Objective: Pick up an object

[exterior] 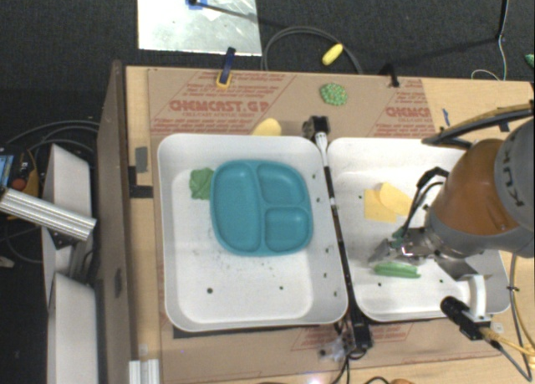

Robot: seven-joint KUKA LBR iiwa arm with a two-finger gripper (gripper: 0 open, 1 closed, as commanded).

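hand [393, 250] low, seemingly touching green stick [396, 270].

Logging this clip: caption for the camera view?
Claw low in right bin over green piece; blue tray in left bin.

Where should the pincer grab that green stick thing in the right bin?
Probably across the middle of the green stick, coming from above. It lies flat and lengthwise left to right on the right bin floor, so its narrow width suits the pincer just above it.
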